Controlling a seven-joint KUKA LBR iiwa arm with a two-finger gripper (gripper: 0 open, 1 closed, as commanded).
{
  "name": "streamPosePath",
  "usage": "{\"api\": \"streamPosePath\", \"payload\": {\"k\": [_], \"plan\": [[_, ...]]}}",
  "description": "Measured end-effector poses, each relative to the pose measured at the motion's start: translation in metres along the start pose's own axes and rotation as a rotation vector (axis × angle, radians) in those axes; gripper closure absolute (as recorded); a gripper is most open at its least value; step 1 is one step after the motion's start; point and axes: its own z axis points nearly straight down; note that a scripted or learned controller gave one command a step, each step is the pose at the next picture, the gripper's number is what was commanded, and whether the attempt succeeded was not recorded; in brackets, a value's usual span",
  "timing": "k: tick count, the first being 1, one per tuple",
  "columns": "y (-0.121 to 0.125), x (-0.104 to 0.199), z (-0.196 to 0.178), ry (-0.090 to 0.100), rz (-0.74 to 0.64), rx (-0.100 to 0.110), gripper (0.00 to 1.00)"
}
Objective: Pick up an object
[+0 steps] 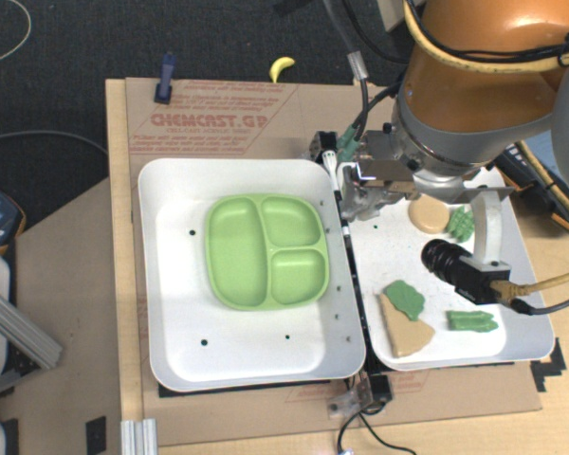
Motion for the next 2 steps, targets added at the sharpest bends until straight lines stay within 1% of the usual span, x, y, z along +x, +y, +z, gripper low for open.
{"api": "streamPosePath", "payload": {"k": [1,2], "plan": [[0.039,-0.023,0.089,-0.005,0.010,0.010,1.00],[0.030,0.064,0.122,-0.001,-0.002,0.010,1.00]]}}
